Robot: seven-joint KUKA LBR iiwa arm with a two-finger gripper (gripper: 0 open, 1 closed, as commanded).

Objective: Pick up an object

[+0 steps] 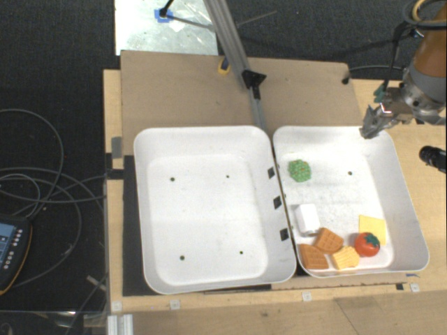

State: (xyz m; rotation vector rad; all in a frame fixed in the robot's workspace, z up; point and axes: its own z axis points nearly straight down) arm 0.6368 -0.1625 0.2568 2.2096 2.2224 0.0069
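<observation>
Six small things lie in the right bin [391, 180], all apart from the jaws [370, 128], which hang over that bin's far right corner at the end of the grey arm [426, 82]; whether they are open or closed cannot be told. A round green ball [299, 170] sits alone near the bin's left wall, with no long axis to speak of; the rest crowd the near edge — a white block [307, 218], its long side running roughly away from the camera; two orange waffle-like pieces [328, 241] and [313, 257] touching each other; a yellow cube [346, 258]; a red tomato [367, 243] with a green top; a yellow wedge [372, 225] just behind it. The left bin [150, 187] lies beside it on the tabletop [181, 89].
</observation>
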